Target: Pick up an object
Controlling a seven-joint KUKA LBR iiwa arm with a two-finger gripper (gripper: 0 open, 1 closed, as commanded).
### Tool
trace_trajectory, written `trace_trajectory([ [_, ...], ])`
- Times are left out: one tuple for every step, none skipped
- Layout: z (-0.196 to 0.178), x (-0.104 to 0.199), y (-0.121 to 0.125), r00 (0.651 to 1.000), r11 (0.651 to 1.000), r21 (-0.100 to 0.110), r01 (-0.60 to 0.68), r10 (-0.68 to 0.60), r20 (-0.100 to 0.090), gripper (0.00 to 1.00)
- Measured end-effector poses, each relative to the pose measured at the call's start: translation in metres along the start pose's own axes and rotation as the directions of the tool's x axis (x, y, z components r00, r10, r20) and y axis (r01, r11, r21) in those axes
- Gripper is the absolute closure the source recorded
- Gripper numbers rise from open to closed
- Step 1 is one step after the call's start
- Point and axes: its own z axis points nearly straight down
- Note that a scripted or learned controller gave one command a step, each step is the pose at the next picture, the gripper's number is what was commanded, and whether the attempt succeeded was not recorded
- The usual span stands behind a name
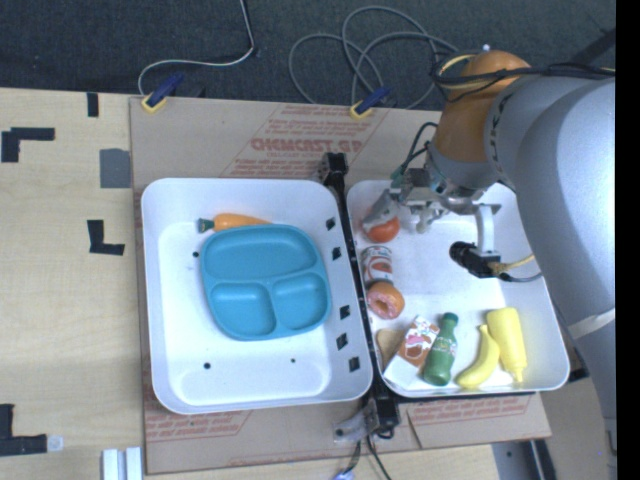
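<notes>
Hand (405, 206): low in right bin (530, 268), just beside tomato (381, 230) (grip state: cannot tell). Risk: tomato sits against the bin wall; a closing grasp may nudge it aside.

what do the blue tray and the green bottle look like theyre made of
Blue tray: likely moulded plastic, matte to satin, one even colour with soft rounded compartment ridges. Green bottle: probably glossy plastic, a toy by its look; small highlights on it, though too small to be sure.
</notes>
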Motion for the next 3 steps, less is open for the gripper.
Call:
trace_trajectory([
  [0.018, 0.006, 0.008, 1.0, 1.0, -0.003, 0.0, 0.0, 0.002, 0.0],
  [0.018, 0.003, 0.008, 1.0, 1.0, -0.005, 0.001, -0.001, 0.001, 0.0],
  [0.008, 0.004, 0.009, 1.0, 1.0, -0.006, 0.002, -0.002, 0.001, 1.0],
])
